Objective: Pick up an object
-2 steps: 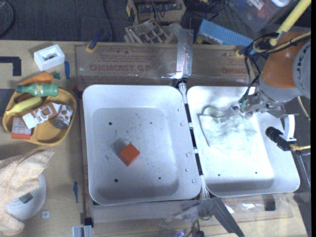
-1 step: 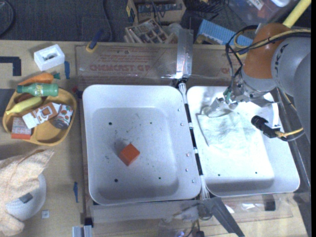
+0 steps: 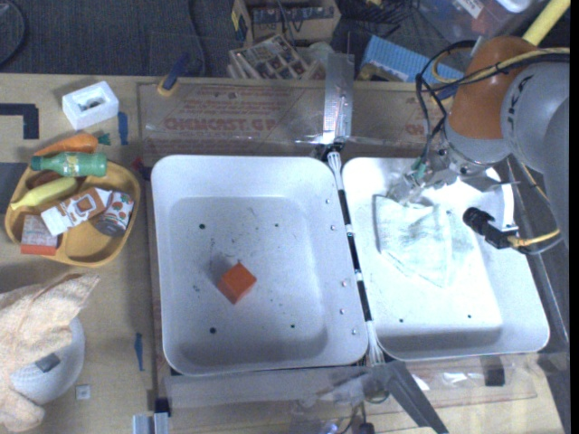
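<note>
A white cloth [image 3: 418,235] lies spread in the right bin [image 3: 470,333], its far corner drawn up to a peak. My gripper [image 3: 414,181] is at that peak in the bin's far part, reaching down from the grey arm with the orange band [image 3: 484,80]. Its fingers are shut on the cloth's raised corner; the rest of the cloth still rests on the bin floor. An orange cube [image 3: 237,281] sits alone on the floor of the left bin [image 3: 181,197], far from the gripper.
A ridge [image 3: 353,251] separates the two bins. Left of the bench stands a yellow bowl [image 3: 68,251] of toy food, with a beige cloth [image 3: 41,319] below it. A black cable plug [image 3: 484,222] hangs over the right bin's right side.
</note>
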